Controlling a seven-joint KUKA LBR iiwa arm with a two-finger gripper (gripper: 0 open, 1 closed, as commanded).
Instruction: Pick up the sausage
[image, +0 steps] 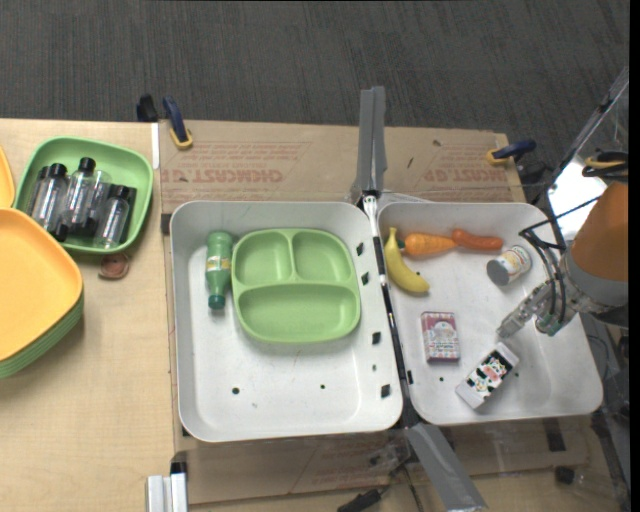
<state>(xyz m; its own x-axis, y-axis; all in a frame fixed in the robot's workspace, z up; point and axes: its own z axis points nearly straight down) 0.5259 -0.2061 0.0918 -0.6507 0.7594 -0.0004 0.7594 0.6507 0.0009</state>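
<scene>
The sausage is a short orange-red piece lying near the far wall of the right bin, end to end with a carrot. My gripper hovers over the right side of that bin, nearer the camera than the sausage and to its right, well apart from it. Its fingers stand open with nothing between them. A small silver can lies between the gripper and the sausage.
The right bin also holds a banana, a pink card box and a black-and-white box. The left bin holds a green divided plate and a green bottle. Yellow plates and a green tray of bottles sit far left.
</scene>
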